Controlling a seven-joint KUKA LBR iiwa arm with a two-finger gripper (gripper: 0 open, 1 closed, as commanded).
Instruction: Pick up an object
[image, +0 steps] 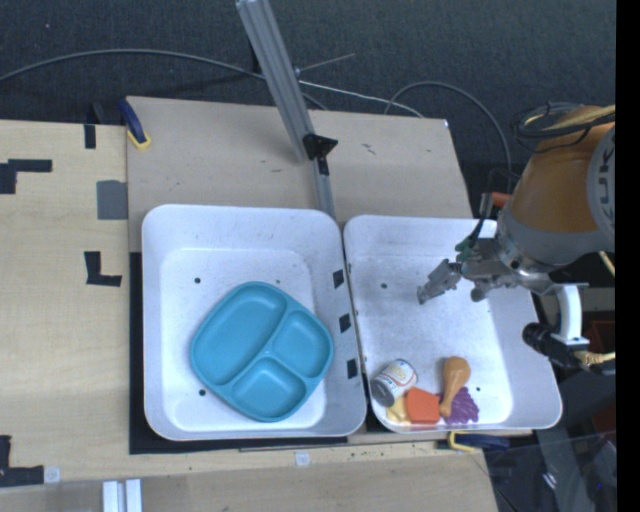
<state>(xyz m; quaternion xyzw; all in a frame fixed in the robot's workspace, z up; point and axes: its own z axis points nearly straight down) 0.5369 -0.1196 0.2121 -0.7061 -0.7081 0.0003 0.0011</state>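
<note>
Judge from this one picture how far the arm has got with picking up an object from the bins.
Done: nothing looks lifted. The small can, orange block, drumstick-shaped toy and purple piece all lie in the right bin's near corner. In hand: nothing; the hand hangs above bare bin floor, away from that cluster. Left: move to an item, grip and raise it. The blue divided plate sits in the left bin.

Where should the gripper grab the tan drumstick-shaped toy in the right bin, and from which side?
Probably the narrow lower shaft of the tan drumstick-shaped toy, coming straight down from above. It lies flat, rounded head pointing up the view, and the purple toy and orange block crowd its lower end, so I'd close across the shaft just below the head. The gripper sits above bare bin floor.
</note>
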